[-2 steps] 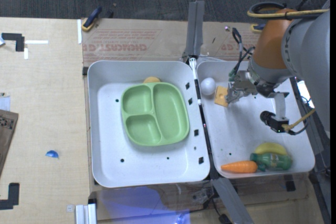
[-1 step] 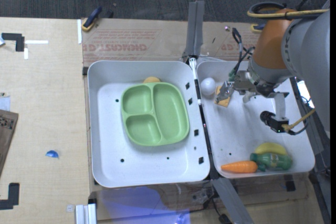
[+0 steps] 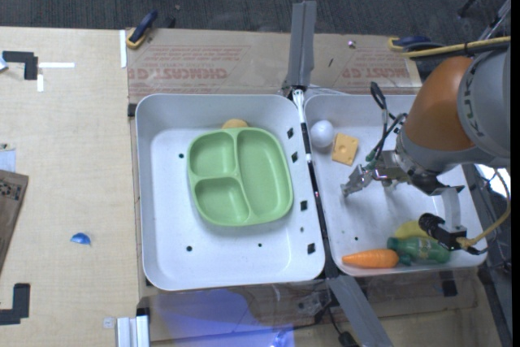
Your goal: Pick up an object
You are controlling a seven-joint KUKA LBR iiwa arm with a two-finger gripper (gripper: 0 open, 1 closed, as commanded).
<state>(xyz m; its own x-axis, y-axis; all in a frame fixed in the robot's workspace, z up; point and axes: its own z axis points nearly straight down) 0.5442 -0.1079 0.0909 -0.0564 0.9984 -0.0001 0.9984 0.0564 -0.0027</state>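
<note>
Right bin [image 3: 357,240]: carrot [image 3: 370,259] at the near rim, long axis along that rim, tip pointing toward the left bin [image 3: 162,199]; green-yellow object [image 3: 418,248] just beside the carrot. Gripper [image 3: 355,183] hovers beyond the carrot, fingers spread, grasping nothing. Farther: cheese wedge [image 3: 345,149], white ball [image 3: 322,132]. Left bin: green divided plate [image 3: 240,175].

The divided green plate [image 3: 240,175] looks like smooth, slightly glossy plastic. Both white bins [image 3: 158,199] have a smooth plastic sheen. The tabletop [image 3: 65,175] reads as pale matt wood. The orange carrot [image 3: 370,259] looks glossy, the cheese wedge [image 3: 345,149] matt.
</note>
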